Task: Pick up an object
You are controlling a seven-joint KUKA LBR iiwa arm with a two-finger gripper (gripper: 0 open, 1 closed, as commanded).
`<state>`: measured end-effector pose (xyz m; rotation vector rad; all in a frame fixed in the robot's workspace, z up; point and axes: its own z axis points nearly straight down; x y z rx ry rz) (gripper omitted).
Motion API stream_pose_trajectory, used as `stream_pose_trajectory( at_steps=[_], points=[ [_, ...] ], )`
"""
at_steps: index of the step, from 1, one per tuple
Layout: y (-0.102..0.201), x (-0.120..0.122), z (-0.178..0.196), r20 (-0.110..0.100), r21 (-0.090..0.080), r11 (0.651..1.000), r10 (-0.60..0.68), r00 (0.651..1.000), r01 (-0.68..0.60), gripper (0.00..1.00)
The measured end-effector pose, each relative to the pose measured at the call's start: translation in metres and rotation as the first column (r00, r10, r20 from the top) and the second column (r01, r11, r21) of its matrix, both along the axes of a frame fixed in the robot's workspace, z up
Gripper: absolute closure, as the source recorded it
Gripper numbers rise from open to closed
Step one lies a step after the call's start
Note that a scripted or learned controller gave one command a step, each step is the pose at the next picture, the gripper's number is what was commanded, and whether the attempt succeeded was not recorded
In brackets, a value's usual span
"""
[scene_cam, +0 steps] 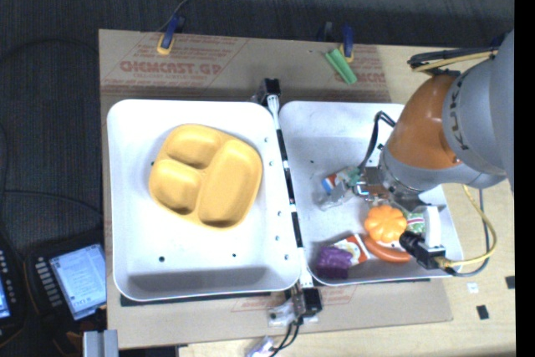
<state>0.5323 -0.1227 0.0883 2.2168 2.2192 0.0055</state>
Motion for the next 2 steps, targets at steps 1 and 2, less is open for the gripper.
stream_pose_trajectory(
  at_steps=[1,2],
  points=[
    [0.01,-0.044,0.001,0.01,-0.004,1.0,-0.001,1.0,0.001,0.0],
    [0.01,-0.043,0.011,0.011,-0.003,1.0,-0.002,1.0,0.002,1.0]
  ],
)
